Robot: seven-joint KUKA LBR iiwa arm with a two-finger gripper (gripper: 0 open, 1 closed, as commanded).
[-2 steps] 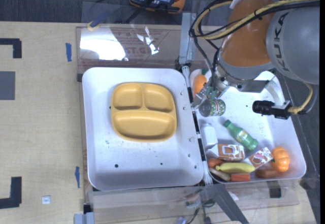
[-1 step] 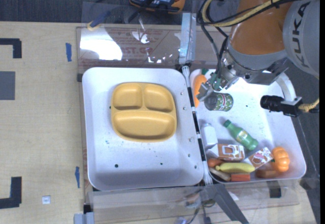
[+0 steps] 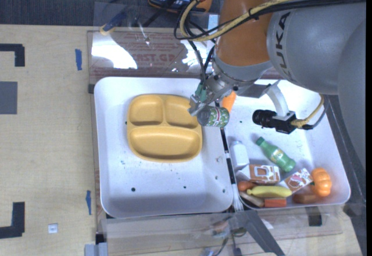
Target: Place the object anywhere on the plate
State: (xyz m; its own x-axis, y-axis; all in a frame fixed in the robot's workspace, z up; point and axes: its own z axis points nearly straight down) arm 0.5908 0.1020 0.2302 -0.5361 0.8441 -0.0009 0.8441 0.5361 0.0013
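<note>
Pale wood bench [image 3: 46, 133] takes up most of the shot, with the big grey arm [image 3: 325, 34] and its orange band [image 3: 247, 22] coming in from about 2 o'clock. Two white bins sit side by side on it: the left bin [image 3: 151, 185] holds a yellow three-compartment plate [image 3: 164, 127] up toward its 12 o'clock half, and the right bin [image 3: 334, 144] is where the toy food is piled, mostly down at its 6 o'clock end. The gripper [image 3: 204, 105] is hanging right at the plate's 3 o'clock rim, over the divide between the bins, and it looks clamped on a small green can [image 3: 216, 116] with a printed label, lying on its side; the can is at the plate's 3 o'clock edge, not down on the plate as far as I can tell. In the pile: a green bottle [image 3: 276, 155], a little orange pumpkin [image 3: 321, 181] at 4 o'clock, a banana [image 3: 269, 191], a couple of small cartons [image 3: 265, 173], and a white bottle thing [image 3: 238, 154] by the divider.
</note>
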